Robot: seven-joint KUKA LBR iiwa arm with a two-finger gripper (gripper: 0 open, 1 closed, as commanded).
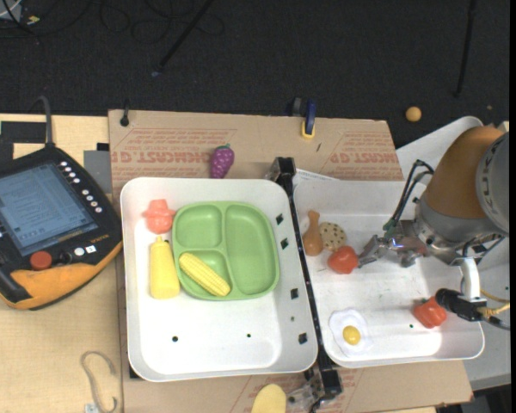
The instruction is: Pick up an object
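Two shallow white bins are sitting side by side on the cardboard-covered bench [353, 149], and we are looking down on them at a slant. In the right bin [387, 338] our grey arm with the orange band [464, 188] is reaching in from the right, and its two-finger gripper [367, 256] is hanging low, just beside a round red toy tomato [343, 260]; we are seeing the tip close against the tomato, but we cannot tell whether they are touching, nor whether the gripper is released or clenched. Just left of the tomato a tan speckled cookie [332, 234] is lying next to a brown toy chicken drumstick [313, 235]. Nearer the front rim a white fried egg with a yellow yolk [351, 332] is resting, and a second red toy piece [429, 313] is sitting well apart from it toward the right. In the left bin [206, 347] a green divided plastic tray [241, 239] is holding a yellow corn cob [205, 274] in its lower compartment; a yellow squeeze bottle [162, 268] is lying just beside the tray, with a pink toy piece [157, 216] above it. Behind the left bin a purple bunch of grapes [221, 160] is resting on the cardboard, and a black and orange control pendant [43, 222] is lying on the table at the far left.
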